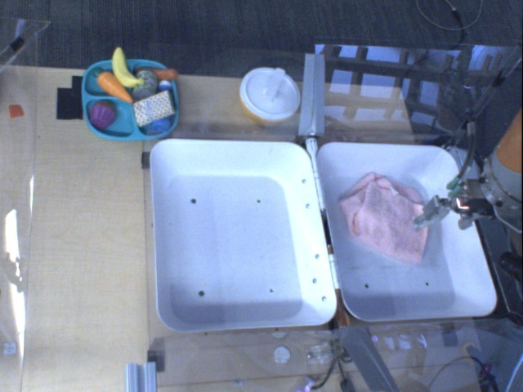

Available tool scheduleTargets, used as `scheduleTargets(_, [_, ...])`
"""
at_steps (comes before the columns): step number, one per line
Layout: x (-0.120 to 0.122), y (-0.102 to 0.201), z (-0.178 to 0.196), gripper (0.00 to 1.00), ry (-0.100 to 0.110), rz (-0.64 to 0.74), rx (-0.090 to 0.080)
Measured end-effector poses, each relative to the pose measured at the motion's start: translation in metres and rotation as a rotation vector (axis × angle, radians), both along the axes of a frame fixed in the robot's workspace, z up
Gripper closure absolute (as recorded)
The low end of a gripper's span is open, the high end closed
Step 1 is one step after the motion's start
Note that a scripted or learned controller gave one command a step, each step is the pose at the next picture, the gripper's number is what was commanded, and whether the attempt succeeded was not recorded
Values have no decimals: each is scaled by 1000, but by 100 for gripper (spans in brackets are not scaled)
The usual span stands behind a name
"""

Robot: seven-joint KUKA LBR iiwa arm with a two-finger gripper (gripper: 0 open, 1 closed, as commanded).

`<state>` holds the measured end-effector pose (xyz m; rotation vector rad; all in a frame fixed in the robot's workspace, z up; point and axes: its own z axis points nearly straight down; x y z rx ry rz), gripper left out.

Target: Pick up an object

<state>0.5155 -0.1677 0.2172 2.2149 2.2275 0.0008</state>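
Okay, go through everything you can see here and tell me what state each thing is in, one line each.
Pink cloth: crumpled, lying in the right bin.
Gripper: at the cloth's right edge; grip unclear.
Left bin: upright, next to the right bin.
Blue divided tray: holding toy food, including a banana and a carrot.
White lidded container: lid on.

Pink cloth (385, 216), white bins (231, 158), blue tray (113, 128), yellow banana (122, 69), orange carrot (113, 86), white lid (270, 93)

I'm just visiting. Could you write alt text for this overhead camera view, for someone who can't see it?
A robot gripper reaches from the right to the edge of a crumpled pink cloth in the right white bin. Beyond the left white bin sit a blue tray of toy food and a lidded container.
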Motion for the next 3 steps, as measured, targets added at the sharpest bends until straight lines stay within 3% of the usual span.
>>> scheduleTargets(1, [24,28,-121,0,-6,-24,-1])
scheduleTargets(2, [27,64,-125,0,-18,136,-6])
scheduleTargets(3, [94,47,-127,0,-13,137,-4])
